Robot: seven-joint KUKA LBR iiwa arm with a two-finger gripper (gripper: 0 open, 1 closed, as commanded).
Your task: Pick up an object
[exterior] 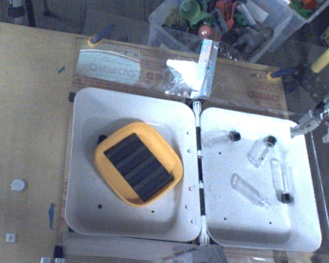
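The gripper [311,123] sits at the upper right corner of the right bin [305,236]; whether its jaws are wide or narrow cannot be told. Four clear vials lie in that bin, below and left of the jaws: the nearest vial [261,151], a second vial [280,179], a third vial [250,190] and a fourth vial [219,137]. Farther left, a yellow tray [138,163] with dark slats rests in the left bin [83,147].

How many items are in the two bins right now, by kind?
Yellow pad with dark ribbed top, left bin: 1
Clear vials, right bin: 4
Total: 5
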